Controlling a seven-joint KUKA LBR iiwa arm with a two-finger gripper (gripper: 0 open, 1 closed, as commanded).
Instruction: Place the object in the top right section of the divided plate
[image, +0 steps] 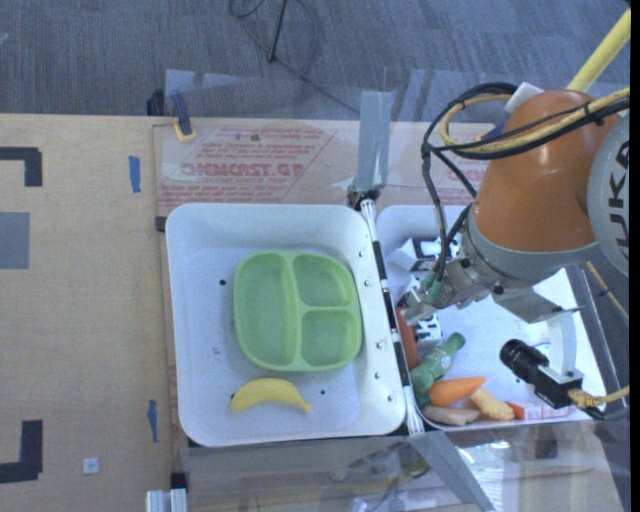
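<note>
A robot arm works over two white bins on a wooden tabletop (80, 330). Nearest the camera, along the lower edge of the left bin (195, 400), a yellow banana (268, 396) lies on the bin floor just below the green divided plate (297, 309), apart from it. In the lower corner of the right bin (590, 330) toys are heaped against the wall: a carrot (455, 389), a green bottle (437, 361) and a small orange piece (492, 404), with a black-and-white item (426, 327) just above them. These seem to be the stock from which a thing is to be picked. Farther back, the plate sits mid-bin with all three compartments bare, its top right section (322, 279) waiting. Over the right bin's left side the pincer (432, 292) hangs low beneath the orange wrist (530, 170), close to the pile; whether it is open, closed or gripping anything cannot be told, since cables and the wrist crowd it. The task appears to be at the picking stage, with nothing yet delivered.
</note>
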